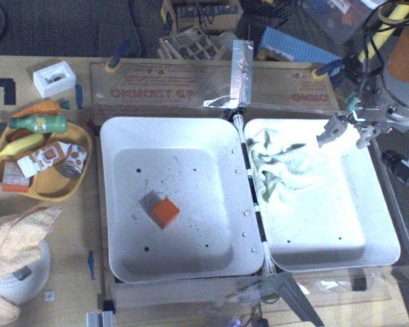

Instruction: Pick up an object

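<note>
An orange block [165, 212] lies in the left bin [123, 142], a little left of its middle. A crumpled pale green and white cloth [276, 163] lies against the left wall of the right bin [375, 216]. My gripper [345, 134] hangs over the upper right part of the right bin, to the right of the cloth. Its two fingers are spread apart and open, with nothing between them.
A wooden bowl [51, 186] with toy food stands on the bench left of the bins. A white box [54, 79] sits at the far left back. A clear plastic wall [191, 87] runs behind both bins. A cloth [13, 237] lies at the front left.
</note>
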Robot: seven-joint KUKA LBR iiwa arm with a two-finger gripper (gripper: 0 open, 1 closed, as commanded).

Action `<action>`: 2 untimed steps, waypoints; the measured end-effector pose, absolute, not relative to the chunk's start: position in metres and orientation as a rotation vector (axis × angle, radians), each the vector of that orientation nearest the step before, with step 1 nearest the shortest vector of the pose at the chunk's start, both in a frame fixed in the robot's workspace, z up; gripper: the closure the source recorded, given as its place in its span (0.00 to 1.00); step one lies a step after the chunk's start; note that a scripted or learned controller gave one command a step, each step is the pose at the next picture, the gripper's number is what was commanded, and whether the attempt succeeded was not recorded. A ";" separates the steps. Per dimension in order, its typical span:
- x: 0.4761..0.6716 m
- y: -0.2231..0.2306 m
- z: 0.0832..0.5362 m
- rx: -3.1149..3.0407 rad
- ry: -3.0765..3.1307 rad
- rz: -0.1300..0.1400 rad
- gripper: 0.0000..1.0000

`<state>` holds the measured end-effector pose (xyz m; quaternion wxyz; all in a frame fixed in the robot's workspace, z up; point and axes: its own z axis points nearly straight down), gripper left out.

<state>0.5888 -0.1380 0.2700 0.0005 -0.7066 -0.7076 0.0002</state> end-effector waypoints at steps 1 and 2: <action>0.606 -0.113 0.299 -2.078 -2.363 -0.003 0.00; 0.655 -0.098 0.148 -1.837 -2.550 -0.001 0.00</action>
